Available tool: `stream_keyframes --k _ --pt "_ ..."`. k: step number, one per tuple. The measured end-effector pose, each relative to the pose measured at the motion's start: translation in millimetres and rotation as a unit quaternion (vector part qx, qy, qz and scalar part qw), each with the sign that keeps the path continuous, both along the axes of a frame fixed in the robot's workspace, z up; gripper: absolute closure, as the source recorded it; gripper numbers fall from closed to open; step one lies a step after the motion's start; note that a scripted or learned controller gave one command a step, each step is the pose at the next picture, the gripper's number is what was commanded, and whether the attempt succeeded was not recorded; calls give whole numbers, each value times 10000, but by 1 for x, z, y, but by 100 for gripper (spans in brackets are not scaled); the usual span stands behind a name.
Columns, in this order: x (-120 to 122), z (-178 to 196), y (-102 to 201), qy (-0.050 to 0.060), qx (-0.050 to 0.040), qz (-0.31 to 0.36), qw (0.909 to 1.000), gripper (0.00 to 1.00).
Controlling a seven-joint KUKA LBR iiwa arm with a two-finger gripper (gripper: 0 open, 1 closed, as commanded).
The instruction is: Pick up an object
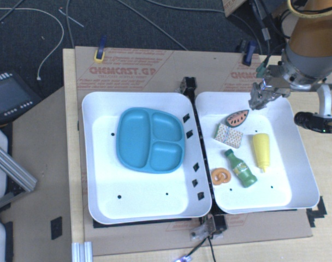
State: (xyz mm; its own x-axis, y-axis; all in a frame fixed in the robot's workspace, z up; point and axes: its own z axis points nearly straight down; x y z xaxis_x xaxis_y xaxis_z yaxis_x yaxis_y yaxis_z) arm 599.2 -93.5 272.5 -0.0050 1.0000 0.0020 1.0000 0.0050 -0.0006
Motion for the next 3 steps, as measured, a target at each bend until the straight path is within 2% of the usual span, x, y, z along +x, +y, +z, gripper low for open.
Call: stream_keyframes --k 1,2,3 --pt "-13 -7 57 14 5 3 10000 100" --pt "-9 -25 112 18 2 5 10000 100" --pt "-11 -22 160 -4 0 2 10000 100"
